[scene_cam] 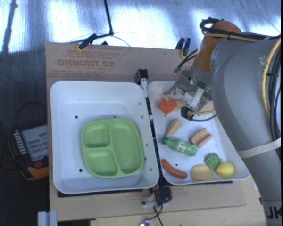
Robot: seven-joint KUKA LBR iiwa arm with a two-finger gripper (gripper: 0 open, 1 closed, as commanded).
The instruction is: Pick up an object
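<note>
I read this as the reach-in stage: the gripper [185, 99] hangs low over the far end of the right bin [236, 173], just beside the orange block [168, 106], which lies at about its 8 o'clock. I cannot tell how wide it stands or see anything in its hold. Next I'd want it centred over the block, then lowered. The arm [240, 79] comes in from 3 o'clock, wrist bent downward, its bulk covering that bin's right side. The green bottle [179, 146] lies toward 6 o'clock.
</note>
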